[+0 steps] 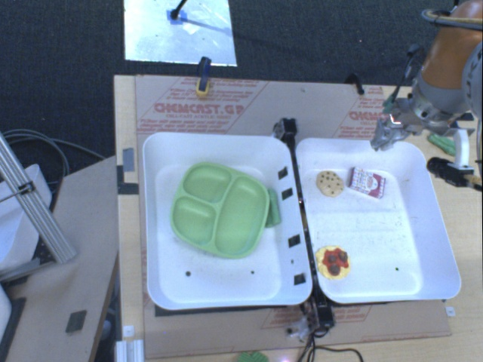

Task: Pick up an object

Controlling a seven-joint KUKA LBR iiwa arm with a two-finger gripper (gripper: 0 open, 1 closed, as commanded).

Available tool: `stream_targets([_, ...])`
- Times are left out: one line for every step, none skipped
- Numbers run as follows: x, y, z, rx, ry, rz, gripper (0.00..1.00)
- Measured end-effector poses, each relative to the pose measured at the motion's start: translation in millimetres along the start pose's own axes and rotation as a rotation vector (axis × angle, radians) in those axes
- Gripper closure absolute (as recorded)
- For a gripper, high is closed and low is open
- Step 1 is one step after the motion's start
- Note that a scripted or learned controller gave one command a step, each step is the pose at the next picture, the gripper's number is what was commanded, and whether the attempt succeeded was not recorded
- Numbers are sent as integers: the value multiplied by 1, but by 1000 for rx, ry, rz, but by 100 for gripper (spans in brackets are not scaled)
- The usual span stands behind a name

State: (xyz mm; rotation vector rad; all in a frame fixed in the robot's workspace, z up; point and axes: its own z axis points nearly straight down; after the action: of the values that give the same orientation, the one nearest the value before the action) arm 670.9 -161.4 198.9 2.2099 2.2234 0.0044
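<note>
Above the far right corner of the right bin hangs the gripper, carried on the grey arm with its orange band; whether its fingers are parted or closed cannot be told from this slant, and nothing is seen between them; it stands apart from every object below. Within the right bin, toward its far side, lies a round cookie with dark chips; just beside it, on the arm's side, lies a small red and white packet, tilted; the two are close but not touching. Near the bin's near left corner sits a small pizza-like disc, yellow with red topping, well apart from the other two. Within the left bin rests a green divided tray, three compartments showing, lying flat and turned at an angle to the bin walls.
</note>
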Motion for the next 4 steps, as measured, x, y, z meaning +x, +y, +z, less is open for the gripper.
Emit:
stream_targets([-16,-23,-36,2,1,5,100])
stream_targets([-2,-13,-47,2,2,1,100])
stream_targets([-40,-55,58,13,4,9,100])
stream_targets([-40,-33,9,1,1,2,100])
